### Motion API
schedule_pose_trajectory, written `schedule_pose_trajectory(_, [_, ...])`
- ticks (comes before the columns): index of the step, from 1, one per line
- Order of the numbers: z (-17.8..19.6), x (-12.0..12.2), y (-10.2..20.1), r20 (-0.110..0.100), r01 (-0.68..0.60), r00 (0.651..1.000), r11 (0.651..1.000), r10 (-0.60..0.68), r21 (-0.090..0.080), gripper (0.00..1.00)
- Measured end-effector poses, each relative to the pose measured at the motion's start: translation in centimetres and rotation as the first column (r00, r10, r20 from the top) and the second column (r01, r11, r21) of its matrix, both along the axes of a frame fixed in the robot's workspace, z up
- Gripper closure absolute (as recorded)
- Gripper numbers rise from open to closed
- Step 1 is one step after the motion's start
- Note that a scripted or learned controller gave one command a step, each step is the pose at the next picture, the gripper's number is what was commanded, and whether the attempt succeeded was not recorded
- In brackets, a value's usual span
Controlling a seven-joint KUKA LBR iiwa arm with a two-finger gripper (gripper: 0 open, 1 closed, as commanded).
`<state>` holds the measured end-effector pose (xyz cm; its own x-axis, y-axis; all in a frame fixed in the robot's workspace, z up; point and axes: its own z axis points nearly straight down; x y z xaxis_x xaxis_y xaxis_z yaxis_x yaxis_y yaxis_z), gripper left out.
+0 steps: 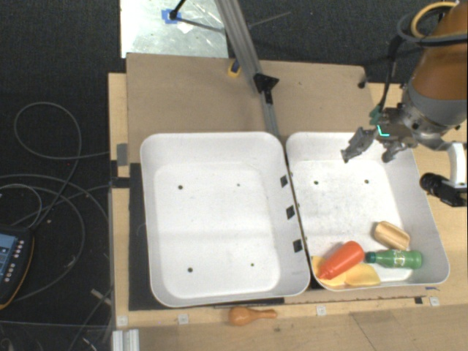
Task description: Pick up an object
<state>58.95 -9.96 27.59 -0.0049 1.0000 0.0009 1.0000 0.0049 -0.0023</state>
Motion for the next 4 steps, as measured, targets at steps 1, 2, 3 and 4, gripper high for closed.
schedule_pose_trajectory(1, [0.2, 0.1, 0.0, 0.004, 0.002, 1.000, 1.000, -0.002, -0.001, 0.00])
schedule_pose_trajectory(2, [-5.1, 0.7, 0.8, -0.001, 0.001, 1.000, 1.000, -0.001, 0.000, 0.00])
schedule_pose_trajectory(3, [-9.5, 0.1, 0.5, -0.001, 0.005, 1.000, 1.000, -0.005, -0.001, 0.00])
schedule_pose_trajectory(4, [-15.7, -0.3, 0.4, -0.003, 0.005, 1.000, 1.000, -0.005, 0.000, 0.00])
